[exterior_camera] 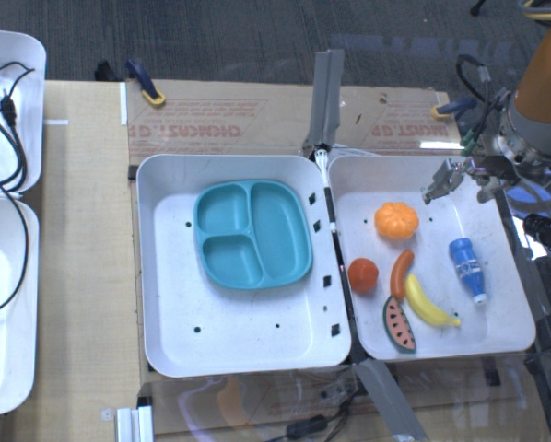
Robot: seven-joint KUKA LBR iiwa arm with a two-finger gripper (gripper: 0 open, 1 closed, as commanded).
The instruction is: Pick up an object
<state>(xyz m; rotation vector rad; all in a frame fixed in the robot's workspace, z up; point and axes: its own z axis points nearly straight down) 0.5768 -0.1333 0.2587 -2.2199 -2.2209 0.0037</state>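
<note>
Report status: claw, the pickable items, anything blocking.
Claw over right bin back edge, carrying nothing. Orange, tomato, sausage, banana, melon slice, blue bottle all lying loose. Nothing blocking.

Grey arm (524,136); orange band (545,81); dark cables; metallic tool (441,184)

Even overhead light, bright, no hard shadows.

White bins (156,247) near clipped, esp. the far-left white surface (4,357). Soft shadows only, e.g. under teal plate (252,233) and along bin walls. Glare streaks on clear sheet at bottom edge (285,403). Focus ok mid-frame; gripper (446,180) and arm (543,90) slightly soft. Carpet (257,17) up top dark, noisy. Mild compression mush on small detail.
</note>
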